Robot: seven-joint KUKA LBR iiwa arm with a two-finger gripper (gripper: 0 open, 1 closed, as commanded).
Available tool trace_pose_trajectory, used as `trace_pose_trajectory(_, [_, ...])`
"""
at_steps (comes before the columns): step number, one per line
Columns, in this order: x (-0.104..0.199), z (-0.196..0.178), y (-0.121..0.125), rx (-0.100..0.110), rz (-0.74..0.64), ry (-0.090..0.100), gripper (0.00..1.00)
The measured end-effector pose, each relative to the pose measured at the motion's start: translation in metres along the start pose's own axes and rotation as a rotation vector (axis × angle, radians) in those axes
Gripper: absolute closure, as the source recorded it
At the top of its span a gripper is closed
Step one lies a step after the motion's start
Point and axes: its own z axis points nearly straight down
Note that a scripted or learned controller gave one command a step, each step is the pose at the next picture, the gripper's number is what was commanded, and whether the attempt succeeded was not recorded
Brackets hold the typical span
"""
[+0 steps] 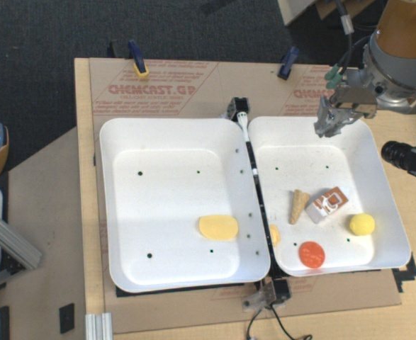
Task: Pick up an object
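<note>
Jaws: honestly can't tell if they're apart or together, the gripper is a grey blur from this angle, and nothing visible between them

Left bin: one flat yellow oval thing lying near the front right corner, on its own

Divider: black strip where the two bins meet, with a small yellow bit tucked just beside it on the right side, low down

Right bin: all the candidates sit in the front half. Tan cone, then touching or just beside it a small white and orange carton lying tilted, a red disc near the front edge, and a yellow ball furthest right

Arm position: gripper hangs over the back edge of the right bin, well apart from the cluster (looks high up too, though depth is hard to judge)

Progress: I'd say barely started. Nothing grabbed yet, every object lies in a bin

What's left: pick a target, move forward over it, descend, close, lift
</note>
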Motion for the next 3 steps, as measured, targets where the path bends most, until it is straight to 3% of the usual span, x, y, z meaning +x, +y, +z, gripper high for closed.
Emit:
trace_pose_trajectory(1, [-0.077, -0.018, -0.043, -0.003, 0.002, 0.0, 1.0])
trace_pose_trajectory(2, [-0.002, 0.047, -0.047, 0.006, -0.015, 0.005, 1.0])
trace_pose_trajectory(3, [0.058, -0.055, -0.06, -0.015, -0.016, 0.005, 1.0])
